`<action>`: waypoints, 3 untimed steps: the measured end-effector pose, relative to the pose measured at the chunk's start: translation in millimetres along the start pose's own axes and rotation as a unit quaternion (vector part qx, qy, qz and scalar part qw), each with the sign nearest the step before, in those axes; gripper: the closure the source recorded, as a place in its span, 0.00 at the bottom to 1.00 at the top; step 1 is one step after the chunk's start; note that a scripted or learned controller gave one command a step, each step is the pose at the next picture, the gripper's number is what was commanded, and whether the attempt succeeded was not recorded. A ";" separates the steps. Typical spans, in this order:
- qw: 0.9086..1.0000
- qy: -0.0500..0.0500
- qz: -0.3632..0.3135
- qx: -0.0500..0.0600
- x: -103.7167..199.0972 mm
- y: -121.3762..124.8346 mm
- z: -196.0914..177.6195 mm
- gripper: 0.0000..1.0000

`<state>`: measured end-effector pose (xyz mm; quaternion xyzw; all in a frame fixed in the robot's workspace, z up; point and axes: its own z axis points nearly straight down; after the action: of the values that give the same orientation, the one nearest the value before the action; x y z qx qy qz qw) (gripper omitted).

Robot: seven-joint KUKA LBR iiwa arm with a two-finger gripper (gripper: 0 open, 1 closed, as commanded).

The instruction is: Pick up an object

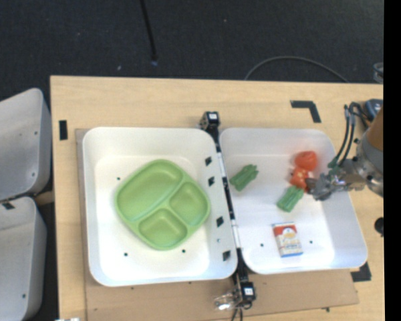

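Right bin (341, 246) | gripper (319, 188) beside green block (290, 198), long axis diagonal

You have two white bins: a left bin (93, 246) and a right bin (341, 246). One green divided plate (162, 204), two green pieces (244, 176) (290, 198), two red-orange objects (306, 159) (298, 177), and one small printed box (288, 239).
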<state>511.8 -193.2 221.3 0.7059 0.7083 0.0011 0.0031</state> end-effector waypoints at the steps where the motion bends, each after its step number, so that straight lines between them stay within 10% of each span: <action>1: 1.000 0.000 0.000 0.000 -1.4 1.5 -26.2 1.00; 3: 1.000 0.002 -0.002 0.002 105.0 19.2 -25.9 1.00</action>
<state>530.5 -88.0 247.0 0.7044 0.7098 0.0011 0.0004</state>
